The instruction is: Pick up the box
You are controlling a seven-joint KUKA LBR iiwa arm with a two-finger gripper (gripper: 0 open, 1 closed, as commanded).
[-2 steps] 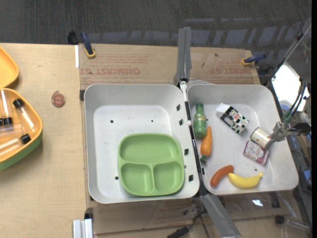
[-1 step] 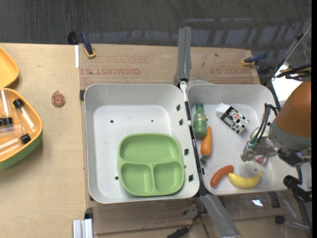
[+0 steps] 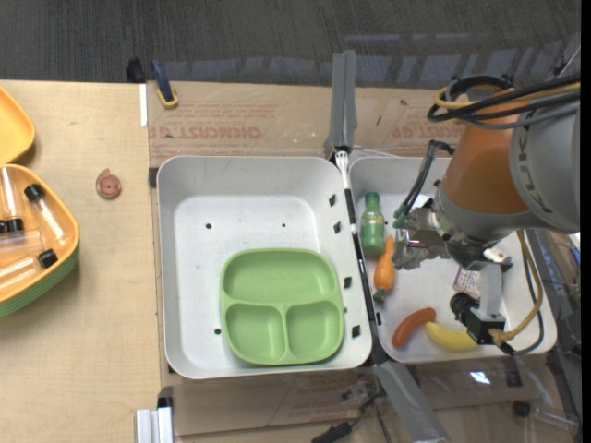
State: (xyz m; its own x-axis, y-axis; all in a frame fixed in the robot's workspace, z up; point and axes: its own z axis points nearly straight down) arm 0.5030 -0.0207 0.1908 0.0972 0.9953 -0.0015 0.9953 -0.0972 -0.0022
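The grey arm (image 3: pixel 489 178) with its orange band reaches in from the right over the right bin (image 3: pixel 420 289). Its jaws hang low over the middle of that bin, turned toward the bin's left wall and just beside an orange carrot-shaped thing (image 3: pixel 384 273). Whether the jaws are spread or pressed together I cannot tell, because the wrist covers them from above. A small pale thing with red marks, right under the wrist in the middle of the right bin, may be the box (image 3: pixel 467 281), but most of it is hidden and I cannot be sure. In the same bin a green bottle (image 3: pixel 372 224) lies along the left wall, just above the carrot-shaped thing. Near the front wall a red-orange sausage-shaped thing (image 3: pixel 413 327) lies just beside a yellow banana (image 3: pixel 451 337). The left bin (image 3: pixel 194 247) holds a green divided tray (image 3: pixel 282 305) with three compartments, set toward its front right corner. Both bins rest on brown cardboard (image 3: pixel 240 123) with red lettering. On the pale surface (image 3: pixel 92 340) to the left sit stacked yellow and green dishes (image 3: pixel 65 224) with small black-capped tubes (image 3: pixel 18 224) in them. A small pink round thing (image 3: pixel 109 185) lies near the dishes without touching them.
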